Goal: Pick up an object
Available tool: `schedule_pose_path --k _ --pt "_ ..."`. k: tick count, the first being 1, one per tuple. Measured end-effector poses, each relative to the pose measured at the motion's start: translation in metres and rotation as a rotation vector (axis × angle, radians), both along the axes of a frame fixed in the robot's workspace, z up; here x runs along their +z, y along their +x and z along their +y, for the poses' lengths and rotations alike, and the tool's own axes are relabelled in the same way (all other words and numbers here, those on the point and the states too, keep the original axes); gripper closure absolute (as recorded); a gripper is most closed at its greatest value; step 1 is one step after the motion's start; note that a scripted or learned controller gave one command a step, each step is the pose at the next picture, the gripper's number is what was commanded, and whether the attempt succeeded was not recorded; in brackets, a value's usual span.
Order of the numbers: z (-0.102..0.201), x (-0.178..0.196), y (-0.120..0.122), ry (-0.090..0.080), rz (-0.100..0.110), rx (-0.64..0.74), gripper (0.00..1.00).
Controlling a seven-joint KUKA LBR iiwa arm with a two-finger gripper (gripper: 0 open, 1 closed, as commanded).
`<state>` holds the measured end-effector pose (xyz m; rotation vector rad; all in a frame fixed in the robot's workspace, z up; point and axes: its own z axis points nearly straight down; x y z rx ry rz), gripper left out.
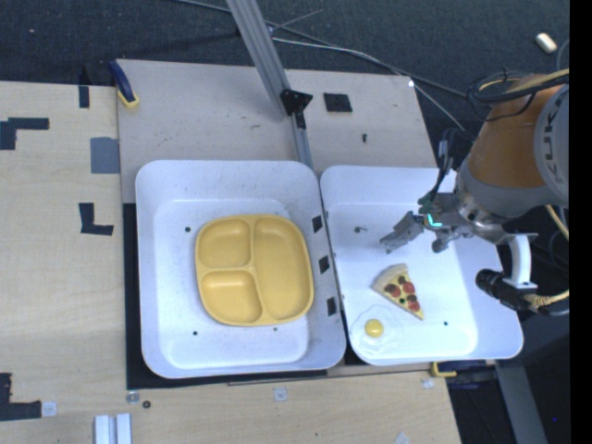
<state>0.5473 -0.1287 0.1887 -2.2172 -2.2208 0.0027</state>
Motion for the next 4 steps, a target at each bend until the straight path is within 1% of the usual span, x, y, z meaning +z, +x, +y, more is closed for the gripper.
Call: schedule_pose_path --k 1,2,3,4 --pt "0.0 0.0 0.0 0.0 -0.001 0.0 0.0" --pt "-0.006 -0.049 0.005 -0.001 0.002 -0.001 0.0" --pt "-0.006 -0.102 0.005 -0.002 -0.002 0.0 0.0" --pt "-0.006 -0.088 0.006 -0.004 -0.005 0.0 1.0"
